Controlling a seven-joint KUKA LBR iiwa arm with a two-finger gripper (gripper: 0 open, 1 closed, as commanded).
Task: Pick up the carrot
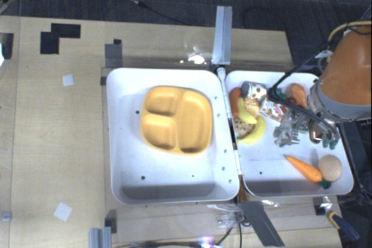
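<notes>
The carrot [304, 168] is orange with a small green end and lies flat near the front right of the right bin [264, 180], pointing toward the back left. My gripper [287, 134] hangs over the middle of that bin, just behind and to the left of the carrot, apart from it. Nothing shows between its metal fingers, and their spread is hard to read from above. The arm's orange band [350, 69] rises at the right.
A tan, round item [331, 166] rests against the carrot's green end. A banana [251, 132], a hot dog [234, 100], a can [253, 90] and other food crowd the right bin's back left. The left bin [125, 177] holds a yellow divided plate [177, 119].
</notes>
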